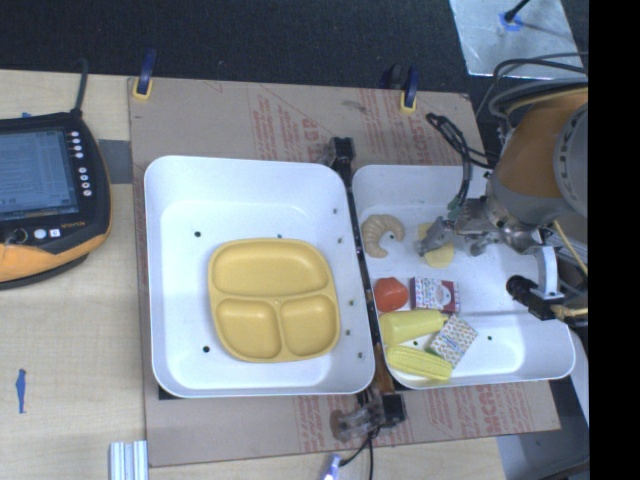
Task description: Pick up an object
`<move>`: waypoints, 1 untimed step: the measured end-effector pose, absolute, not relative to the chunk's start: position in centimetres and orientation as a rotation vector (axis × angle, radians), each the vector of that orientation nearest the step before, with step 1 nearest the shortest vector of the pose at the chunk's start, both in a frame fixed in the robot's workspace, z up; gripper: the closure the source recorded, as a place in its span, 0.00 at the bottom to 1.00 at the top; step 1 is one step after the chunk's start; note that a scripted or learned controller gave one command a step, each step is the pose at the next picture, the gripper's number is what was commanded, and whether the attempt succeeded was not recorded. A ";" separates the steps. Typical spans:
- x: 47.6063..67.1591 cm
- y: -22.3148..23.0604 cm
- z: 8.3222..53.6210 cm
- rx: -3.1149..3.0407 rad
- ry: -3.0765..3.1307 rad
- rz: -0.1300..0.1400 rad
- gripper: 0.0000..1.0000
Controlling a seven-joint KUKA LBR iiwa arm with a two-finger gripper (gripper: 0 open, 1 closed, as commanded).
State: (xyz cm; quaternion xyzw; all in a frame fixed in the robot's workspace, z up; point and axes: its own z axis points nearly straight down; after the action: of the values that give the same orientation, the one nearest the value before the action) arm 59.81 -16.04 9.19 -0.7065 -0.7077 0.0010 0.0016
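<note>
My gripper [447, 236] is low over the upper middle of the right bin [520, 353], reaching in from the right. A small pale yellow object [439, 257] lies right under its tip, touching or nearly touching it. A croissant [382, 232] lies to the gripper's left. Nearer the front are a red tomato-like piece [390, 293], a red and white box [434, 294], a yellow block [411, 324], a corn cob [419, 363] and a patterned packet [454, 340].
The left bin [180, 198] holds a yellow divided plate [272, 298]. A tablet controller [45, 193] rests on the bench at far left. Cables and a black part [530, 296] of the arm hang over the right bin's right side.
</note>
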 end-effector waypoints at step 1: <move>65.7 -19.2 9.2 -2.216 -2.225 0.001 0.00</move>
State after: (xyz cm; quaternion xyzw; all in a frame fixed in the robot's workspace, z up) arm 65.66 -19.20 9.24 -0.7057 -0.7085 0.0004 0.0006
